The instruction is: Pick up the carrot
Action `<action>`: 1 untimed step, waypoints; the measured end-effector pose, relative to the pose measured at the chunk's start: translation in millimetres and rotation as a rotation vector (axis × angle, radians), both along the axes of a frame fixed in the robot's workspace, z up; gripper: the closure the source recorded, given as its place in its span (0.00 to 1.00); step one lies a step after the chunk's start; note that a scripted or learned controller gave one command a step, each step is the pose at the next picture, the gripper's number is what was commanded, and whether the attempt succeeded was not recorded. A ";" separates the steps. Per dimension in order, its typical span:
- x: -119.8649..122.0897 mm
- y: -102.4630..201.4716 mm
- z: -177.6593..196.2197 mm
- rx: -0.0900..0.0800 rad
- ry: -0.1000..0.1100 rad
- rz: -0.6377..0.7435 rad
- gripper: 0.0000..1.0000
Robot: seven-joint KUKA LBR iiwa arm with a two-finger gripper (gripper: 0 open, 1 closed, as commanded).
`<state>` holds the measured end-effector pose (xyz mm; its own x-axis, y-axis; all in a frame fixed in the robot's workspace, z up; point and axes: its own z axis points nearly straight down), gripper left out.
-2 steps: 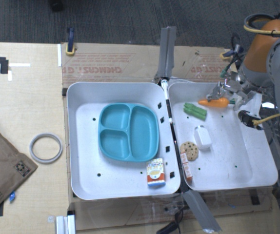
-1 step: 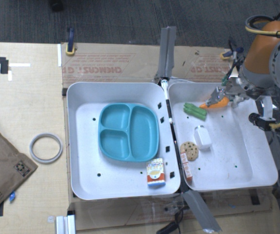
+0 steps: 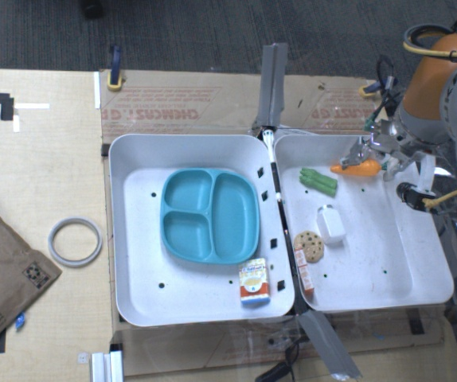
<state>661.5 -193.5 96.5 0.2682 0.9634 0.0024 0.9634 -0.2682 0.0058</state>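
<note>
Gripper (image 3: pixel 376 156) at right bin (image 3: pixel 419 293) far edge, jaws closed on carrot (image 3: pixel 357 167), just beside green veg (image 3: pixel 318 181).

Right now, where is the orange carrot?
The carrot lies at the far edge of the right bin, just right of the green vegetable, directly under the gripper.

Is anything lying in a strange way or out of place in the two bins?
One item: a small red packet leans on the right bin's left wall beside the cookie, not flat. The carrot lies by the gripper at the far wall.
</note>
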 end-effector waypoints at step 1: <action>-0.1 -5.5 -0.4 0.003 0.003 0.101 0.00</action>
<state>661.4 -199.0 96.1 0.1696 0.9855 0.0045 0.9855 -0.1696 0.0020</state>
